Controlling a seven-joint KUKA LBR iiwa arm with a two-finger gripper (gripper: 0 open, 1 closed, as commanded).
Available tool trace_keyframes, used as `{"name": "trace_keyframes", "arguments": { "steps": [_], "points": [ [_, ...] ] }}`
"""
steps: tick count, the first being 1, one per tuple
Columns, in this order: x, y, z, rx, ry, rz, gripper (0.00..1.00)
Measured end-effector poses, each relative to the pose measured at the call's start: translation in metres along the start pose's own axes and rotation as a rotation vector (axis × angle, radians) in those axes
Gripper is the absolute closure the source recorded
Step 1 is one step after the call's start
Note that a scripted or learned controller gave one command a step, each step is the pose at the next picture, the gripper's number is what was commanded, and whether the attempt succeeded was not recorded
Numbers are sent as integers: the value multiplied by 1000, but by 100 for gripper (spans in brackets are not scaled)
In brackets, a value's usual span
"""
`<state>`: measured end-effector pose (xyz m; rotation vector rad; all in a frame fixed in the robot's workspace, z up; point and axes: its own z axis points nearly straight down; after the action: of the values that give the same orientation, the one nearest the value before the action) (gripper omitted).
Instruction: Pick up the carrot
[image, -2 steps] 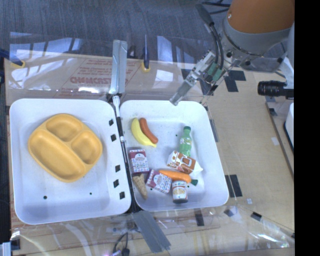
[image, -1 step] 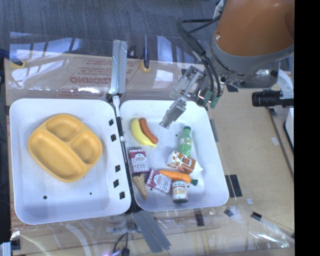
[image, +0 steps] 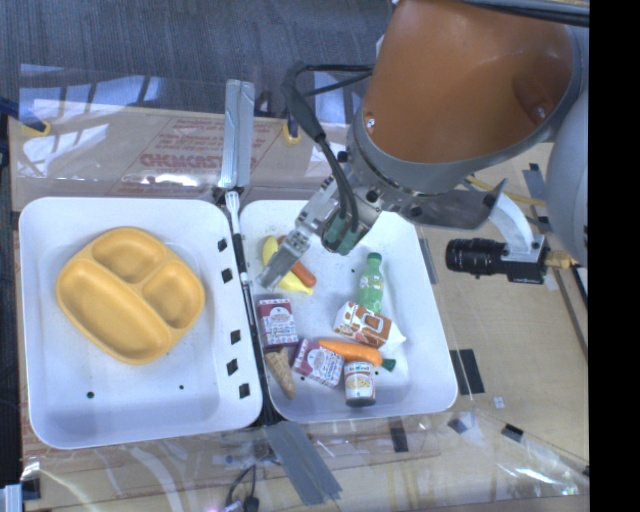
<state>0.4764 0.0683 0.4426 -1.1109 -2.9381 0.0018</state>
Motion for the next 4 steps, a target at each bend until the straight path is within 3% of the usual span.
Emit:
{"name": "trace_keyframes", "arguments": {
  "steps": [1,2,3,4],
  "points": [
    [-48,-53,0,2,0,13,0],
    [-49,-53,-10,3,-1,9,100],
    [6,7,97,1,0,95,100],
    [21,28,265,1,1,4,100]
  ]
}}
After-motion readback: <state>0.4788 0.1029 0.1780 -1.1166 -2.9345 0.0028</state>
